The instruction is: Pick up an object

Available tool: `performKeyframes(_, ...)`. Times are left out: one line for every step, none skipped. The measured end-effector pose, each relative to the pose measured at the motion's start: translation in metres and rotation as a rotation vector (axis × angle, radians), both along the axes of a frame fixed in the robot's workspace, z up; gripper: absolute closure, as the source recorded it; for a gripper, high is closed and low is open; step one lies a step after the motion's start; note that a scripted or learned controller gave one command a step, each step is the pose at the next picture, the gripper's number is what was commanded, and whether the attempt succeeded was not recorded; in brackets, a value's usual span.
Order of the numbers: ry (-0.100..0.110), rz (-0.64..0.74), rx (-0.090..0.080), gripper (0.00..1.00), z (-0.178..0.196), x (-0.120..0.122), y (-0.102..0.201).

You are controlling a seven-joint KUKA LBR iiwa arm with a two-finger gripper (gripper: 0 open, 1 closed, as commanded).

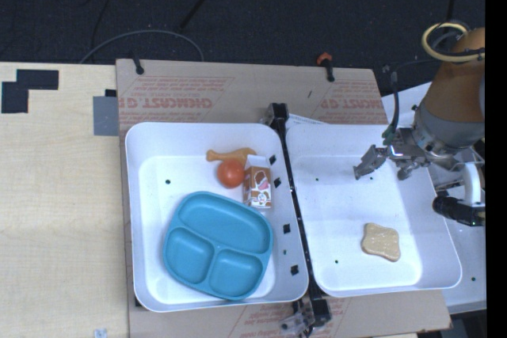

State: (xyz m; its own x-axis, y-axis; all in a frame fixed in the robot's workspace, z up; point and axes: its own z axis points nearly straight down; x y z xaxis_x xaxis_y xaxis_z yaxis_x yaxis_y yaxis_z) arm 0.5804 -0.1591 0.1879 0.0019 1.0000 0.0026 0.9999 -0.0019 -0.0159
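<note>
Toast (381,242) in right bin, tool (369,165) above, apart

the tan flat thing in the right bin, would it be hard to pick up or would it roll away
The tan piece lies flat and low on the right bin's floor, so it probably won't roll. Its thin profile may give the gripper little to pinch. It looks light, so a nudge would likely slide it.
</note>
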Motion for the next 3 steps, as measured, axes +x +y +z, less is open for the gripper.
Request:
performKeyframes(-0.015,0.002,-0.003,0.0,0.009,0.003,0.0)
performKeyframes(-0.008,0.006,0.0,0.0,-0.051,0.008,0.008)
performKeyframes(-0.01,0.003,-0.001,0.0,-0.103,0.008,0.009)
